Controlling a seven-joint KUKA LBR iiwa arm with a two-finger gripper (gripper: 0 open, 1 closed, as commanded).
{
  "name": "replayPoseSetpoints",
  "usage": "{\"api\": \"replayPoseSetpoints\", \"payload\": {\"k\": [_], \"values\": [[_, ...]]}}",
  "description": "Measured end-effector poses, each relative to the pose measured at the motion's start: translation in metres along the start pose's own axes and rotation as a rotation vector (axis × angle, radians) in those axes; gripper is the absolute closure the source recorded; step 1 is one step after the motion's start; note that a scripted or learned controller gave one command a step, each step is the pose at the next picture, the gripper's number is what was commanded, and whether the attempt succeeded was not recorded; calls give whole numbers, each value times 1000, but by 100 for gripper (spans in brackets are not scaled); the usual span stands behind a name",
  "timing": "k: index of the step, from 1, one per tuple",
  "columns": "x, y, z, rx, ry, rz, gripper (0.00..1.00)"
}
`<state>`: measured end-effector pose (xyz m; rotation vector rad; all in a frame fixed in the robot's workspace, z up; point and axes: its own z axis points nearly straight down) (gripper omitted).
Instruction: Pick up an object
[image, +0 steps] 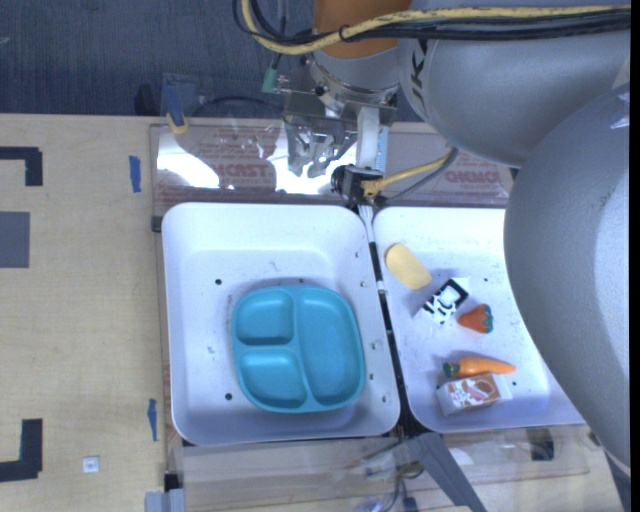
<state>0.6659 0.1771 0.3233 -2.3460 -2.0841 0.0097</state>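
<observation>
Objects to pick: five small items lie in the right bin, right of centre in the frame.
Yellow piece: a pale yellow rounded item sits at the upper left of that bin, near the wall shared by the bins.
Black-and-white item: a small patterned piece lies just below and right of the yellow one.
Strawberry: a red toy strawberry lies just beside the black-and-white item, on its right.
Carrot: an orange toy carrot lies on its side lower in the bin.
Carton: a small red and white box lies just below the carrot, close against it.
Left bin: the left bin holds a blue divided tray with three compartments, lying flat at lower centre.
Gripper: the gripper hangs at upper centre of the frame, above the far rims of the bins, over a shiny strip of the bench; whether its fingers are apart or together cannot be told, and nothing shows between them.
Arm: the grey arm fills the upper right and right side.
</observation>
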Motion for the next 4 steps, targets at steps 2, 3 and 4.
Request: {"api": "replayPoseSetpoints", "payload": {"k": [2, 3, 4], "values": [[44, -4, -33, -13, 5, 48, 100], [47, -5, 28, 0, -1, 82, 100], [48, -6, 59, 0, -1, 107, 100]]}}
